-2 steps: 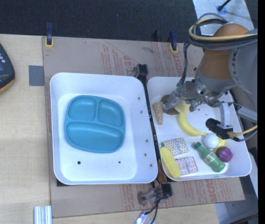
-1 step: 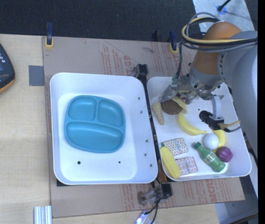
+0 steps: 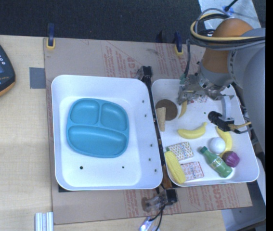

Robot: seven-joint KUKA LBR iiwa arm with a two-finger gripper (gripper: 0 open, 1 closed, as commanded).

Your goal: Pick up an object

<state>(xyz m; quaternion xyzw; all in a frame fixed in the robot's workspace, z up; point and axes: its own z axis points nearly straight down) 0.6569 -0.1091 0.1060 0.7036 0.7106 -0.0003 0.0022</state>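
Yellow banana point(image 3: 192, 132) in right bin point(image 3: 252, 174), just below gripper point(image 3: 188, 96)

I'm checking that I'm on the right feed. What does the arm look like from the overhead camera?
A bulky grey arm with a rounded orange band above the wrist. Yellow and black cables loop around the top of the orange part. Below it sits a darker metallic wrist carrying the small pincer, with thin wires running down beside it.

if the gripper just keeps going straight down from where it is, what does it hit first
Most likely the small banana that lies just under the gripper, beside the brown disc in the right bin. Depth is hard to judge from this slanted view, so it may be bare bin floor.
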